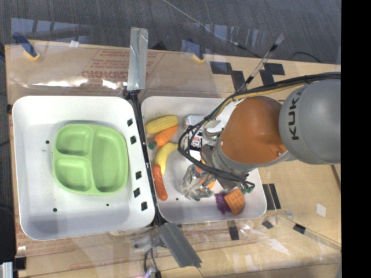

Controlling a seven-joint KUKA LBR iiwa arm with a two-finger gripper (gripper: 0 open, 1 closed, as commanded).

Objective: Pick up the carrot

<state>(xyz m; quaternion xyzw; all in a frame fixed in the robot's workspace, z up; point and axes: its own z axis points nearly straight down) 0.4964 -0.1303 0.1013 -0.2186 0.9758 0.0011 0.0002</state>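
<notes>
The carrot (166,135) is a short orange piece with a green tip. It lies in the right bin (255,204) near its left wall, between a yellow corn cob (162,123) and a yellow banana (165,155). My gripper (197,185) hangs low over the middle of the same bin, right of and nearer than the carrot, and apart from it. The orange wrist band (252,133) and grey arm cover the bin's right half. A small orange patch shows by the gripper's metal parts, but I cannot make out what it is.
A long red-orange piece (159,182) lies along the right bin's left wall. A purple and orange toy (231,201) sits near the front wall. The left bin (35,213) holds a green divided plate (91,158). Black cables loop beside the wrist.
</notes>
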